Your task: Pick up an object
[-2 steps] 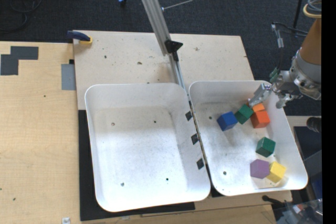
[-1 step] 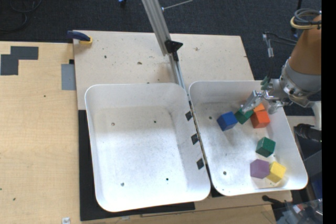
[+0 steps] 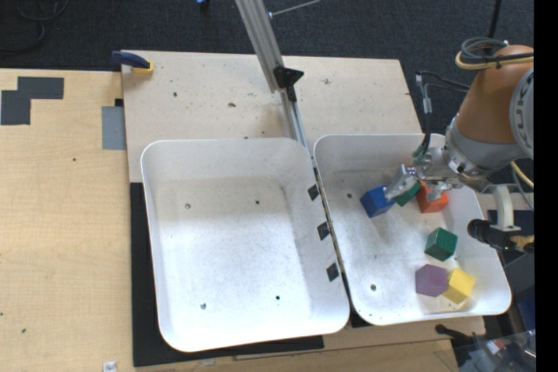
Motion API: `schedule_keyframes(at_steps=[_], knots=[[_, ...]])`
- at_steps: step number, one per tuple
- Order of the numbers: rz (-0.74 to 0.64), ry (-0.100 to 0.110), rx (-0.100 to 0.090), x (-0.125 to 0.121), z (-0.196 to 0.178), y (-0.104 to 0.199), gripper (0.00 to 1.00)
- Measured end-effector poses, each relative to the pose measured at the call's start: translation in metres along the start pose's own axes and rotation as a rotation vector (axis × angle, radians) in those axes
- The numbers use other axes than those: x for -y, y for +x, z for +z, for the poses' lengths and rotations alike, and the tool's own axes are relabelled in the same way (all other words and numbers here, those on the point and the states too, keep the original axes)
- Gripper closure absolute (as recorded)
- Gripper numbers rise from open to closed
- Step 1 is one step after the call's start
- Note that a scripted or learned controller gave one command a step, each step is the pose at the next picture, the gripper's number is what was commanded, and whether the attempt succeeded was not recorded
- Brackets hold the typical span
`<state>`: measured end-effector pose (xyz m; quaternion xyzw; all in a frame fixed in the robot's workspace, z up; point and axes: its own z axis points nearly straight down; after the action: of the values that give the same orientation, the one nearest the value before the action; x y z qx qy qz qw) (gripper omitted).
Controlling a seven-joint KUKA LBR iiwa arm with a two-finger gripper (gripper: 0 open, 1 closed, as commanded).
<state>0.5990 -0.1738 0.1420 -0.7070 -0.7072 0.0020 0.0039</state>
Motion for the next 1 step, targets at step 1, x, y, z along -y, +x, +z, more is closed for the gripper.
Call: schedule_keyframes(at_steps=[1], knots=[[0.004,-0.005,0.002,-0.0006,-0.0133,-0.0025,1.00]])
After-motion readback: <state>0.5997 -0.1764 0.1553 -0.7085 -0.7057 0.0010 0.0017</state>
